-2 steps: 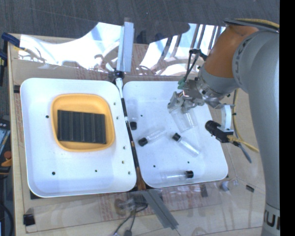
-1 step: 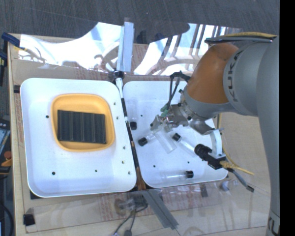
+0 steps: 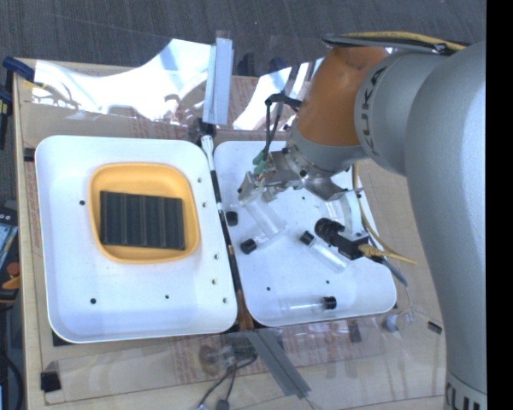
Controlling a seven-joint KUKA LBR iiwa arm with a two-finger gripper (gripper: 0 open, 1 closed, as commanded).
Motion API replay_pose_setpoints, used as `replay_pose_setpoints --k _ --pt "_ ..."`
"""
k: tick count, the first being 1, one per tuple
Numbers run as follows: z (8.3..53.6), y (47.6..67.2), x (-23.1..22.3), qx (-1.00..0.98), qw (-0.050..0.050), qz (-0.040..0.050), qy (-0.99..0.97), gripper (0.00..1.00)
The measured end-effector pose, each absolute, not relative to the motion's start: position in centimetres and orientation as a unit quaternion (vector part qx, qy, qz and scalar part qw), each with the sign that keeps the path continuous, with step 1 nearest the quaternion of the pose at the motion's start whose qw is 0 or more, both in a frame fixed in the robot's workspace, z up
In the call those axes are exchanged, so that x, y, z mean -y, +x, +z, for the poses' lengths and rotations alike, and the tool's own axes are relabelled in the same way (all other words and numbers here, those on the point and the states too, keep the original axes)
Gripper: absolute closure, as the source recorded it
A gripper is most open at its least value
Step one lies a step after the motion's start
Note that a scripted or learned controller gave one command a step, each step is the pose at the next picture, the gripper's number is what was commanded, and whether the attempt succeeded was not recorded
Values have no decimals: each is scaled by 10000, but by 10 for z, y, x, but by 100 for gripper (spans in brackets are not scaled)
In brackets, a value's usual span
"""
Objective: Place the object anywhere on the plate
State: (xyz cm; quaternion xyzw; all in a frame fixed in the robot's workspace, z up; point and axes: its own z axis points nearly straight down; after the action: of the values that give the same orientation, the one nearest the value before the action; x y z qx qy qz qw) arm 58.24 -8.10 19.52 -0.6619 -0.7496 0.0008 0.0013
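Clear tube (image 3: pixel 269 220) just below gripper (image 3: pixel 258 180), finger state impossible to tell

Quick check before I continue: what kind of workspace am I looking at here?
Likely a robot lab test bench: two white bins side by side, a yellow plate in one, small clear vials in the other, an industrial arm overhead.

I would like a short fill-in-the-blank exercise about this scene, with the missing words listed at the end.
1. The yellow plate lies in the ____ bin.
2. The clear vials with black caps lie in the ____ bin.
3. The arm's gripper is above the ____ bin.
4. The dark slatted insert rests on the ____.

Missing words: left; right; right; plate
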Motion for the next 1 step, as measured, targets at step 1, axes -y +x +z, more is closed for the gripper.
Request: replay_pose_setpoints --k 1 --pt "192 623 53 8240 0 4 -5667 100"
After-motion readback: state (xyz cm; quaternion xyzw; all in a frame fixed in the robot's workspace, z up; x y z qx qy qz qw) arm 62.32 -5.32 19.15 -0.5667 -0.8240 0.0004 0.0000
